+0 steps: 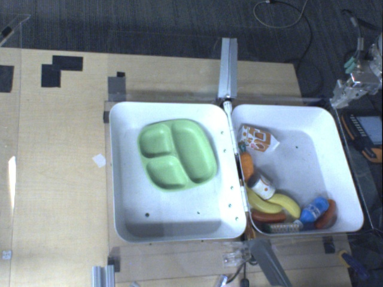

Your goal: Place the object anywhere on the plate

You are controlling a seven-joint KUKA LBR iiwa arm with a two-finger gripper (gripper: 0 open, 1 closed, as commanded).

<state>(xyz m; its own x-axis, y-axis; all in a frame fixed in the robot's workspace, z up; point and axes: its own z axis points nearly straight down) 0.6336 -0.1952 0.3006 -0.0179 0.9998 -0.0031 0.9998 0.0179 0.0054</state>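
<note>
my pincer (358,76) sits high at the right edge of the view, off past the far right corner of the right bin (311,124), above the dark floor rather than over either bin; it is small and blurred there, so i cannot tell how it is set, and i see nothing in it. the green plate (178,154), with three compartments, lies in the left bin (128,214), toward its far half and roughly midway between its side walls, with bare white floor between it and the near wall. the things i could pick all lie in the right bin. a white packet with orange print (258,139) rests near the far left corner, close to the wall shared with the left bin. just nearer along that wall is an orange piece (246,167), then a small white thing with a dark end (263,189). a yellow banana (275,205) curves along the near left corner, touching that white thing. a dark red sausage-like piece (270,217) lies against the near wall, and a blue bottle-like thing (313,211) sits beside a brown-red piece (328,215) further along it. the two bins touch along their shared wall on the light wooden bench (54,178).
</note>
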